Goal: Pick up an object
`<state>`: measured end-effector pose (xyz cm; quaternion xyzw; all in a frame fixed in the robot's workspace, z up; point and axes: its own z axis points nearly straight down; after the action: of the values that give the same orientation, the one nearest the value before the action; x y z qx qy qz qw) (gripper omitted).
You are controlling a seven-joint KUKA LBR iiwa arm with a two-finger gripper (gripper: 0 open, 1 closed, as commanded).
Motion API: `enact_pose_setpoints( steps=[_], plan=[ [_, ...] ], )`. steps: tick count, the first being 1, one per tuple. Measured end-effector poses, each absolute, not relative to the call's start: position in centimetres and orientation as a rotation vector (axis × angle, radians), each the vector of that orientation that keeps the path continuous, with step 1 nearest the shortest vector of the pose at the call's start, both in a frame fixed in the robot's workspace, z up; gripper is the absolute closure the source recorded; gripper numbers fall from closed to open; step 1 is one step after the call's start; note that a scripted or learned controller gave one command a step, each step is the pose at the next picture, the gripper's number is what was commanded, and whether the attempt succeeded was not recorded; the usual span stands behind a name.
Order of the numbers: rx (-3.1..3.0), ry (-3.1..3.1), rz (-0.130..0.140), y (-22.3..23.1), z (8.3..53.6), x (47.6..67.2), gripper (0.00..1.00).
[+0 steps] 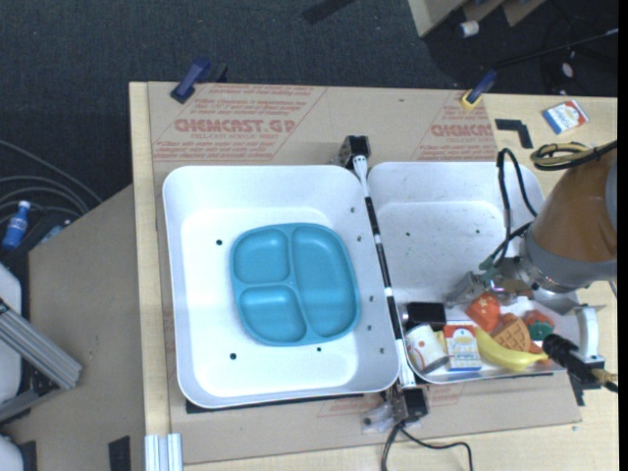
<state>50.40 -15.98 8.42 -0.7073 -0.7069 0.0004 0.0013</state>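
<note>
**Arm over right bin, cluster of objects at its near edge**

The objects are lying bunched along the near edge of the right bin (432,199), toward 5 o'clock in the view. A yellow banana (512,358) is lying with its long axis running roughly 9 to 3 o'clock, tips curling up slightly toward 12. Just above it a tan waffle-like piece (509,334) is sitting, with an orange-red item (484,312) touching it at 10 o'clock and a small green and red bit (538,324) at 3 o'clock. To the banana's 9 o'clock side a small carton (462,348) and a white jar with a red label (423,345) are standing side by side; a black block (425,313) is lying just above the jar.

The arm (579,226) is reaching in from 3 o'clock, orange band uppermost, grey wrist below it, angling down toward the cluster. The gripper (488,285) is sitting just above the orange-red item, at about 11 o'clock from the banana. How far the jaws are parted cannot be made out, and nothing can be seen between them.

The left bin (196,263) is holding a blue divided plate (293,283), lying flat at its middle. Both bins are resting on a brown board (245,126) with red lettering.
</note>
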Motion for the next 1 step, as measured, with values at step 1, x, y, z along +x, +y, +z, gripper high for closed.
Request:
enact_pose_setpoints(
  steps=[1],
  plan=[
    [-2.223, -2.220, 0.000, -15.99, 9.42, 50.45, 1.00]
  ],
)
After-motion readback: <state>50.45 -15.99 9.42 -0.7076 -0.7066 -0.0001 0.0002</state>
